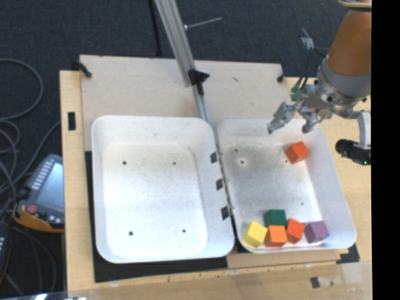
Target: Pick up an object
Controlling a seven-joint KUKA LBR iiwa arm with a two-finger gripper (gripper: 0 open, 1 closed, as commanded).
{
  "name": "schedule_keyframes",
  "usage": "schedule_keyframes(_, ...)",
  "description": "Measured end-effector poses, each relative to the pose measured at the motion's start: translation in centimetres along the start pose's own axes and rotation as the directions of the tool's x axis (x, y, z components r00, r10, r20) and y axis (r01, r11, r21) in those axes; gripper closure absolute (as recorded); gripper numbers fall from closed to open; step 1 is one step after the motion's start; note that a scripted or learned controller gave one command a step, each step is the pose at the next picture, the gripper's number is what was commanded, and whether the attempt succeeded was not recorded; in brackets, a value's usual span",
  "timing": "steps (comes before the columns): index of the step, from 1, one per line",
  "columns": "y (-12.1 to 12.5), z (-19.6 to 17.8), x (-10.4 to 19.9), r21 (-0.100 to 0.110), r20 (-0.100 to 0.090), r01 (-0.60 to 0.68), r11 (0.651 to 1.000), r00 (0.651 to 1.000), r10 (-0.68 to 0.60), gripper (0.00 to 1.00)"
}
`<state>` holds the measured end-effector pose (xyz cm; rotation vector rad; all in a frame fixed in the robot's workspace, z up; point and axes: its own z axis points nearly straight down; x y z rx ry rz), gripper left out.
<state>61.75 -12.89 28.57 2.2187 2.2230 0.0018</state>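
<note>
Along the near wall of the right bin (334,192) sit a yellow block (255,233), an orange block (275,235), a green block (274,217), a red-orange block (295,230) and a purple block (316,230), packed closely. Farther back lies a lone orange cube (297,152). Above the bin's far edge, the gripper (294,122) hangs with fingers spread, holding nothing.
</note>
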Motion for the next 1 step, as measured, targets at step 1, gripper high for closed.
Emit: schedule_keyframes(1,1.17,4.53,0.64,0.005,0.002,0.001,1.0,1.0,-0.001,0.0)
